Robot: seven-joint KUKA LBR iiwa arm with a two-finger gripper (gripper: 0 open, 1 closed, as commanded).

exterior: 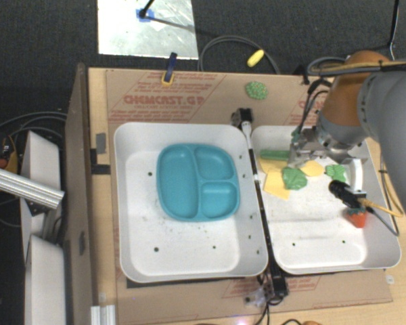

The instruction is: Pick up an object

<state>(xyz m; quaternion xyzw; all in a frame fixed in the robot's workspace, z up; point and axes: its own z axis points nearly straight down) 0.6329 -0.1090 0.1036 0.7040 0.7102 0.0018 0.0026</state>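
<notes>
Green leafy piece [295, 179]: flat in R bin [325, 252], upper-L part, overlapping upper-R corner of yellow wedge [276, 184]. Just below gripper [297, 157] in frame, close; touching or apart: can't tell. Gripper state, released or clenched: can't tell, tip too dark + blurred vs. the clutter under it.

Around it, same bin:
- Small yellow piece [313, 169] just R of leafy piece, beside gripper tip.
- Long green strip [273, 155] lying approx. horizontal above wedge, near bin's L wall, R end reaching gripper.
- Second green piece [336, 172] further R, near small yellow piece.
- Red-orange obj [356, 218] toward bin's R side, nearer the camera than the rest, well apart from leafy piece.

Arm [391, 124]: grey, bulky, entering from R edge, orange band [348, 80] above wrist, wrist angled down + L into bin.

L bin [189, 256]: right beside R bin, white, shallow. Teal divided plate [197, 182] w/ three compartments, approx. centred, lying flat on bin floor, open side up.

Both bins on brown board [155, 100] w/ red print. On board behind bins: green dotted disc [256, 90], near R bin's far-L corner but apart from it. Beyond board's far edge, on dark carpet-like surface [34, 46]: yellow capsule-shaped thing [256, 58], then silver sheet [147, 19] further L.
</notes>
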